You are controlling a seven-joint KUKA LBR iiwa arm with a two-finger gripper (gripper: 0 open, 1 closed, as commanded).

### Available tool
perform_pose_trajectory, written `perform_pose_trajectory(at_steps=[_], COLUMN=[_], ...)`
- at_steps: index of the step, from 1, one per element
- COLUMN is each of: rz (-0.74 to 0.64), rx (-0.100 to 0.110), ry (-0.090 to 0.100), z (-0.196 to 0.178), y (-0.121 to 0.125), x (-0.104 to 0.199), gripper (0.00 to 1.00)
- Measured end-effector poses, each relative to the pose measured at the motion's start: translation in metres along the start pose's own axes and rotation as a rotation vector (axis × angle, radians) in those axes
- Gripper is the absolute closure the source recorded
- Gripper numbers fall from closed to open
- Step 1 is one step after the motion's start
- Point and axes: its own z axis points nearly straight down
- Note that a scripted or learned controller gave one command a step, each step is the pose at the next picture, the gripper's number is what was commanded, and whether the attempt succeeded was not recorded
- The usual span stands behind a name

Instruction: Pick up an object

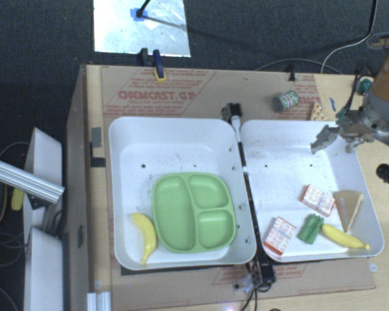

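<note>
My gripper (336,141) hangs over the far right part of the right bin (279,154), its fingers spread open and nothing between them. Below it, toward the bin's near side, lie a red-and-white box (318,199), a tan wedge (349,206), a green block (309,229), a yellow banana (343,236) and a second red-and-white box (280,233). None of them touches the gripper.
The left bin (175,141) holds a green divided plate (194,211) and a second banana (144,235) at its near left corner. A small round tin (286,100) lies on the bench behind the right bin. A black divider (242,167) runs between the bins.
</note>
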Motion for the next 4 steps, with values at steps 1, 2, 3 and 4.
perform_pose_trajectory(at_steps=[1,2,3,4], rz=[0.002,0.002,0.0,-0.001], rx=[0.002,0.0,-0.003,-0.003], ry=[0.0,0.0,0.0,-0.001], z=[0.073,0.026,0.016,-0.037], y=[-0.044,-0.086,-0.085,-0.013], x=[-0.031,-0.031,-0.031,-0.031], gripper=[0.0,0.0,1.0,1.0])
